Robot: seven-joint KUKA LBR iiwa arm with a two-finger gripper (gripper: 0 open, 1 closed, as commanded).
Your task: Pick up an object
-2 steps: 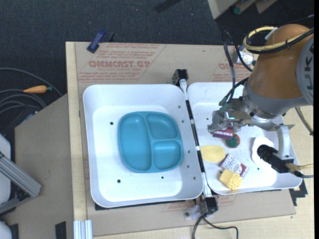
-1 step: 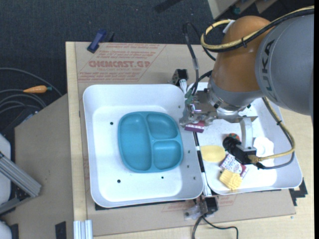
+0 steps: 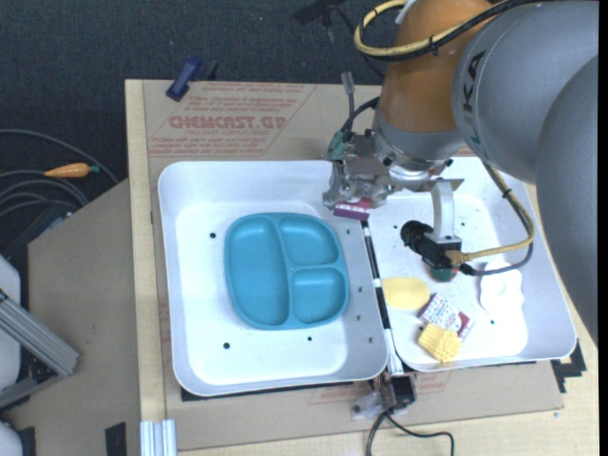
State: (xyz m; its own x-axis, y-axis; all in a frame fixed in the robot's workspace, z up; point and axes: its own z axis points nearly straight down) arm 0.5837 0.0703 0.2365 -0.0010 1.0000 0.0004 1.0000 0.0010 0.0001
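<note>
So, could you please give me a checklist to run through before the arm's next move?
1. Tool location: over the wall between the bins, towards the back. Ok.
2. Load in tool: a small purple piece shows at its tip; held or not, cannot tell.
3. Targets free: pale yellow piece, packet and yellow block lie in the right bin. Ok.
4. Tool above one of those: not ok, they lie nearer the front.
5. Blue plate flat in left bin, apart from tool. Ok.
</note>
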